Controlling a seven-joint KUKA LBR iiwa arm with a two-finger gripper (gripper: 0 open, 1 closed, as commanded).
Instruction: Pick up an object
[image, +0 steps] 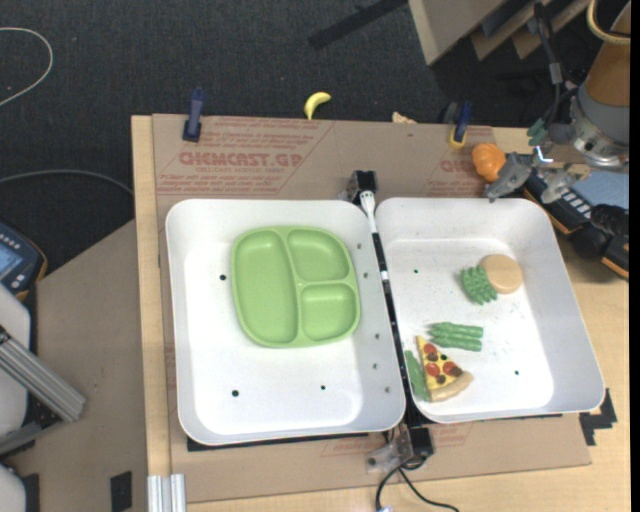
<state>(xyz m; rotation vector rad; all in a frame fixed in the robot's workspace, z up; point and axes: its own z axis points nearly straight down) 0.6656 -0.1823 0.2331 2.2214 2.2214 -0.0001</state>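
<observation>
The pizza slice (441, 370) is sitting in the right bin's (560, 290) near corner, looking like light, stiff plastic, so I'd be pinching its side edges. The gripper (520, 172) is hovering behind the bin, can't tell its opening.

I am showing a grey, rounded wrist housing (603, 140) ringed in pale metal, a tan-orange band (612, 75) just above it, and dark cables (552, 50) trailing beside my silvery gripper (520, 172) with teal fittings.

Glossy white plastic bins (200, 400), matt green plastic tray (295, 287)
</observation>
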